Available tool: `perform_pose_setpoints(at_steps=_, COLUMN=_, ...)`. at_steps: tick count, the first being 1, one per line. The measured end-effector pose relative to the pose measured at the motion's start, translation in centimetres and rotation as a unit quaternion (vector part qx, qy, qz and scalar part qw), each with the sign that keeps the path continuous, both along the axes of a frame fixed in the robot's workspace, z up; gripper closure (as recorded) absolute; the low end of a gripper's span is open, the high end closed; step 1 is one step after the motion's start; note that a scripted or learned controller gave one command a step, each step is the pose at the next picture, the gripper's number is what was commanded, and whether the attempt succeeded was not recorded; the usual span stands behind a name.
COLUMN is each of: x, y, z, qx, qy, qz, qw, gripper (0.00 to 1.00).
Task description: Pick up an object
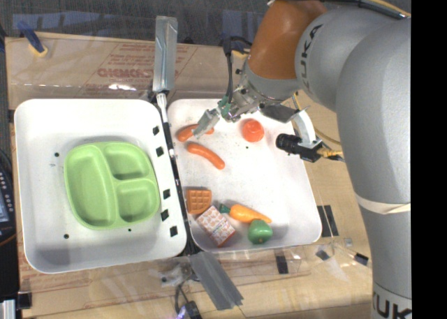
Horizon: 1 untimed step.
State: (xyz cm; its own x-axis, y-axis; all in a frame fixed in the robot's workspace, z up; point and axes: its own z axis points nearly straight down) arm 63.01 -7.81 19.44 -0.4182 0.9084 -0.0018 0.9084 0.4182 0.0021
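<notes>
Stage: reach, nothing lifted; my gripper (207,123) hangs at upper centre of the frame over the right bin (297,192), fingers spread, empty, just above a sausage (186,132); next move, by my reckoning: lower and close on it.

We read "KUKA" in orange capitals running up the grey arm (349,45), beside its orange band, with the letters turned on their side. At the bottom right, on the arm's base (391,303), we see "KUK" (the word is cut off by the frame edge). On the clear sheet (119,59) over the counter, behind the bins, reddish mirrored lettering shows, which we cannot make out.
</notes>
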Motion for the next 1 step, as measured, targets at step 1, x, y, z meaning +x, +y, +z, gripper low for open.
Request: perform_pose_setpoints(at_steps=1, x=-5.41, y=-1.92, z=-8.14, qx=0.0005, qy=0.004, qz=-0.032, qw=0.9995, gripper=0.0)
